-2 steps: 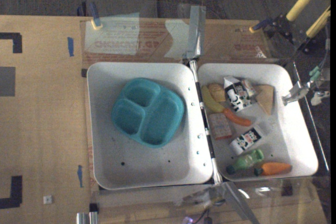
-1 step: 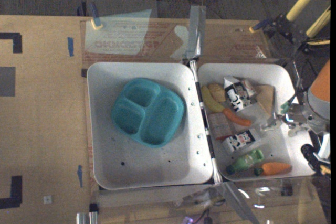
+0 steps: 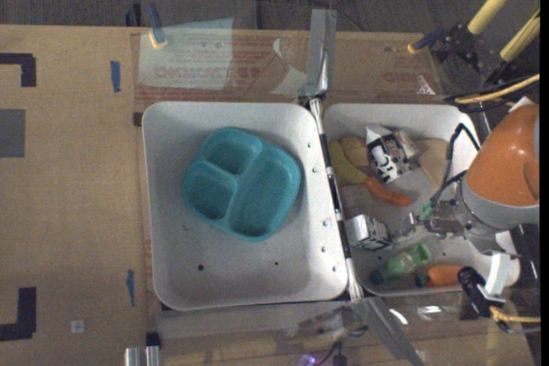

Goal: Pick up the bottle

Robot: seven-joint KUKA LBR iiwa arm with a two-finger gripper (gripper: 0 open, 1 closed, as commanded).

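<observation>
Claw (image 3: 431, 223) low in right bin (image 3: 446, 117), near its right wall; I cannot tell its state from here. Orange band of arm (image 3: 508, 167) just right of it. Around claw I see small carton (image 3: 369, 231) to left, carrot-like piece (image 3: 390, 194) up-left, cow-print carton (image 3: 384, 155) and yellow pieces (image 3: 350, 159) further up. Green bottle (image 3: 403, 261) lies on side at bin's near edge, just below-left of claw, orange item (image 3: 446, 274) beside it. Teal divided plate (image 3: 243, 182) in left bin (image 3: 171, 210).
</observation>
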